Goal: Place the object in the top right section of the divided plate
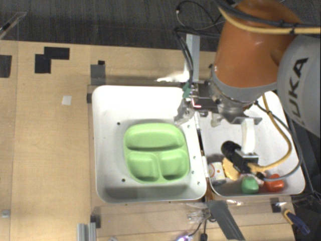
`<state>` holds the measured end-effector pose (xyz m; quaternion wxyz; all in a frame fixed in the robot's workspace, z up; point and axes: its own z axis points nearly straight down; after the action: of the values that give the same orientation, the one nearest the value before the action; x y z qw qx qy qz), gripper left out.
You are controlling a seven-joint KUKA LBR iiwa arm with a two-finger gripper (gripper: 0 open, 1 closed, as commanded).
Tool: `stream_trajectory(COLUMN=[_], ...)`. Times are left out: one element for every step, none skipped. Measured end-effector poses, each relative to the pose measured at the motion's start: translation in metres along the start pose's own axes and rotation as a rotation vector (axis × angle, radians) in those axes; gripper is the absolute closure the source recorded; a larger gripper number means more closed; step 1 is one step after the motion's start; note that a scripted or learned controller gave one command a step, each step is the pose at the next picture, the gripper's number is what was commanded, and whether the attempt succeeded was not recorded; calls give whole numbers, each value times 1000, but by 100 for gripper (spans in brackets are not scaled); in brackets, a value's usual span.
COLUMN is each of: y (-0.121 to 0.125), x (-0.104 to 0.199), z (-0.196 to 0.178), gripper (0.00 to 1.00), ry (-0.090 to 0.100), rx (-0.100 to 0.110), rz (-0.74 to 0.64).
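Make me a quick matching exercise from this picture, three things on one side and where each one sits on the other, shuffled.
Things:
1. divided plate
2. small green object
3. orange object

Places:
A. toward the right bin's near right corner
B. in the left bin
C. in the right bin, between a yellow item and the orange object

Pairs: 1-B; 2-C; 3-A

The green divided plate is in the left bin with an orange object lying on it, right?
Not quite. In the camera view the plate is in the left bin, but the orange object lies in the right bin, not on the plate.
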<state>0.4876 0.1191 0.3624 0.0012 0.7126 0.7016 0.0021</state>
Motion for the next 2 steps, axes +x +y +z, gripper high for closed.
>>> stream_trajectory(y=[19, 1], x=[64, 114], z=[86, 142], gripper=[0, 0], ry=[-2, -3], rx=[5, 7], rz=[172, 458])
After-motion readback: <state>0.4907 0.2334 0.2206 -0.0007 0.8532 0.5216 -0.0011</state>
